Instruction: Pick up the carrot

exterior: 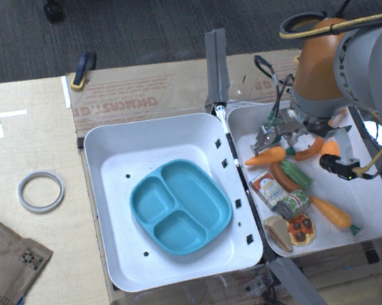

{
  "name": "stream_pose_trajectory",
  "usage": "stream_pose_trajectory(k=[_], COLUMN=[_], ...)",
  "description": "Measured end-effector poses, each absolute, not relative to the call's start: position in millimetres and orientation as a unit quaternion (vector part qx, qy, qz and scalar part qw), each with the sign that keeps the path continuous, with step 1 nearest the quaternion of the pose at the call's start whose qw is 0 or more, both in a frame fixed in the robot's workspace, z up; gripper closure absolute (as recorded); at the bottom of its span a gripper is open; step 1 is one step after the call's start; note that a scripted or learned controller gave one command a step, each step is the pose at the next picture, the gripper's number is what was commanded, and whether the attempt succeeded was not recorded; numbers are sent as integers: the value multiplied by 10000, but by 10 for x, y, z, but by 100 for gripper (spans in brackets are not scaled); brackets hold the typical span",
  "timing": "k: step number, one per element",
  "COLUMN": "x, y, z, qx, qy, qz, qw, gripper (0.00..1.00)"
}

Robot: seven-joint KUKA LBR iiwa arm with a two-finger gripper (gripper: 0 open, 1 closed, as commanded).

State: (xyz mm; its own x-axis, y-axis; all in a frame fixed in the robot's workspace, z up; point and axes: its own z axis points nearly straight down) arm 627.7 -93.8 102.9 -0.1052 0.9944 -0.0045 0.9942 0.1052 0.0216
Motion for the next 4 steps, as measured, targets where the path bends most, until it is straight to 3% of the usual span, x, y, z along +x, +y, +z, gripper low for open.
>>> stream_pose_trajectory(k=[1,2,3,4], x=[5899,5542,4991,4996], y=[-1078,-949,-986,-996], z=[920,915,912,999], qx=[6814,7330,7974,7984], qy=[7319,6803,6034,6021], qz=[-4,-5,-7,-7], qw=[-1,-8,-3,-2], gripper=[0,0,0,100])
